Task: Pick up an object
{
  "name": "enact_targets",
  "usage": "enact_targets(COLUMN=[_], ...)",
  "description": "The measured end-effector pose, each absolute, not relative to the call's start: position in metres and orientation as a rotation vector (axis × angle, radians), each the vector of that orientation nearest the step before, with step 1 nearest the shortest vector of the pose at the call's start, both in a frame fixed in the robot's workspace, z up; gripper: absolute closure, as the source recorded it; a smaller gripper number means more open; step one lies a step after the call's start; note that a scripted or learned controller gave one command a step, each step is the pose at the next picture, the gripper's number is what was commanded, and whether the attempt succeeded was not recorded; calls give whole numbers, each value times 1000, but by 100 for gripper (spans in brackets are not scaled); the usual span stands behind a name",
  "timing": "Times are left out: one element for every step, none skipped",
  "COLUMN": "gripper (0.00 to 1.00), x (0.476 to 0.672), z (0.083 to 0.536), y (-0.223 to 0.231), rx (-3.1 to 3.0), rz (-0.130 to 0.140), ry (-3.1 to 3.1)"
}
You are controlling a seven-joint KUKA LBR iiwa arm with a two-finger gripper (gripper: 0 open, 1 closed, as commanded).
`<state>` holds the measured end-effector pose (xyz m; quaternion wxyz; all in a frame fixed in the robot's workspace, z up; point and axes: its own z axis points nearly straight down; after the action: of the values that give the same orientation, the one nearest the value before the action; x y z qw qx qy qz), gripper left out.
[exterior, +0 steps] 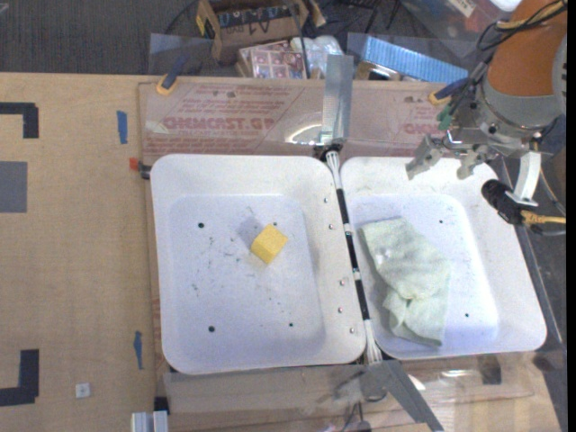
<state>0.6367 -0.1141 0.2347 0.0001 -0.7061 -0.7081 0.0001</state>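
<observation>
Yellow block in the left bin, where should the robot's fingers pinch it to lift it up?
Probably best from straight above, pinching two opposite flat sides of the yellow block. It looks small and boxy, lies turned cornerwise in the left bin with bare floor all round, so the gripper, open now above the right bin, would need to twist to match.

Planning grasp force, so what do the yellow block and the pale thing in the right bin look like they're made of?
Yellow block: probably foam or sponge, matte with soft-looking edges, though hard plastic is possible. Pale green cloth: thin fabric, crumpled into limp folds.
</observation>
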Motion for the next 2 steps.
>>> enact_targets(gripper=[0, 0], x=[606, 597], z=[185, 185], y=[-27, 68], rx=[-2150, -1846], rz=[0, 0], ry=[-2290, -2540])
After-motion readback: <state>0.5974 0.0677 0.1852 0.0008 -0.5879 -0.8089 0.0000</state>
